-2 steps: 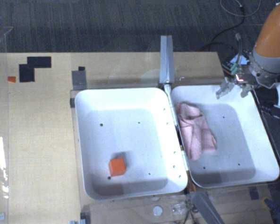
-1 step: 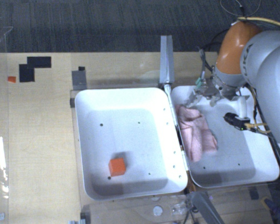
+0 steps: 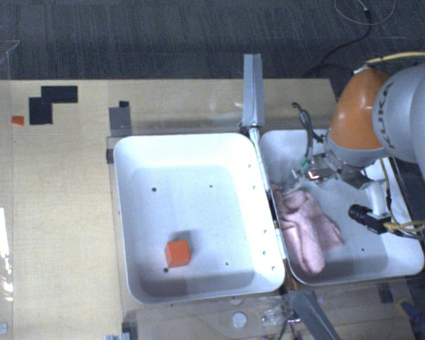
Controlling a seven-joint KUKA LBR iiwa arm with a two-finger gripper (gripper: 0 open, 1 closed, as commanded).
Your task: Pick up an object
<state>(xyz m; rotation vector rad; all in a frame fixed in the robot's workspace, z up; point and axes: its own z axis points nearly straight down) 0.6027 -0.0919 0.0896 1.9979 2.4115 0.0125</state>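
Nearest, an orange block [image 3: 178, 253] is seen lying alone in the left bin [image 3: 128, 207]; beyond, a pink cloth [image 3: 307, 228] is heaped in the right bin [image 3: 405, 262]; the gripper [image 3: 309, 173] is poised at its upper end, its grip state undeterminable; an approach seems underway; a descent onto the cloth is called for.

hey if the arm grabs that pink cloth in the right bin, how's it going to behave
The pink cloth lies crumpled in soft folds, so it will probably sag and drape rather than lift stiffly. It looks thin, so likely light. One edge lies by the right bin's wall, so it might drag there.
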